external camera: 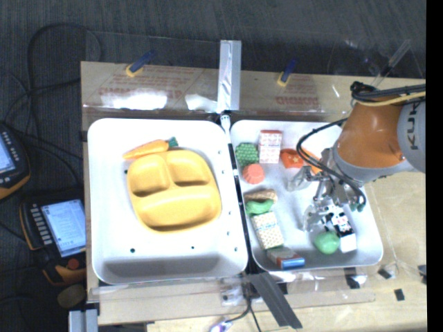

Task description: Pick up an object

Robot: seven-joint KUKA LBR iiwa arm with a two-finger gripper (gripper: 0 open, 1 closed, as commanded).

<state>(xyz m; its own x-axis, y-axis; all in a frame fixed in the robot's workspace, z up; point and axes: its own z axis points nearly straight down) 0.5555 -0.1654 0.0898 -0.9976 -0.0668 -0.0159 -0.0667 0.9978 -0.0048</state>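
My gripper (320, 216) hangs low over the right side of the right bin (370, 254), under the orange wrist band (367, 140). Just below it lies a round green object (325, 243), and a small white and black object (344, 229) sits beside that. An orange-red item (291, 159) lies up and left of the gripper. I see nothing held in the gripper.
The right bin's left side holds a green ball (246, 152), a white box (270, 144), a pink ball (254, 173), a green and tan piece (260, 200), a patterned block (268, 229) and a blue item (291, 261). A yellow divided plate (173, 189) and a carrot (147, 148) lie in the left bin (111, 254).
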